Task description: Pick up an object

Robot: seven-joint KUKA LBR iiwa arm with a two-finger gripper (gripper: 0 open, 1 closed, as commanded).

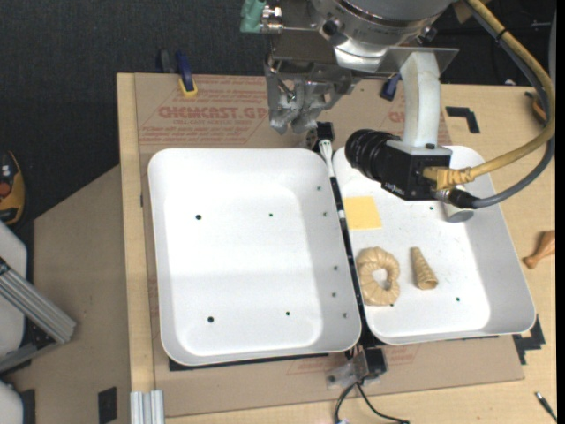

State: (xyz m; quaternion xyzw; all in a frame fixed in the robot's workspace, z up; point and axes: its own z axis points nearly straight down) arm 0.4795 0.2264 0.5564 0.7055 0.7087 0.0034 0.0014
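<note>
1. The fingers (284, 113) read as a knot of bright metal under the wrist. I cannot tell how far apart they stand, and I can make out nothing between them.
2. The gripper (296, 117) hangs beyond the yellow square (362, 212) and to its left, over the bench past the bins' far rims, not over either bin floor.
3. The candidates sit in the right bin (481, 276). The yellow square lies flat. Nearer the camera from it is a beige curled ring (378, 275), and just right of the ring, apart from it, lies a beige cone (424, 268).
4. A small black thing (324, 133) sits beyond the yellow square, close to the gripper at the bins' far rim. What it is, I cannot say.
5. The left bin (238, 254), left of the yellow square, offers no target.
6. My read is that this is the approach step, with no grasp made yet.
7. The next move calls for travelling toward the camera and rightward over the yellow square's neighbours, then descending. The ring looks the easier catch, being bulkier than the flat square.
</note>
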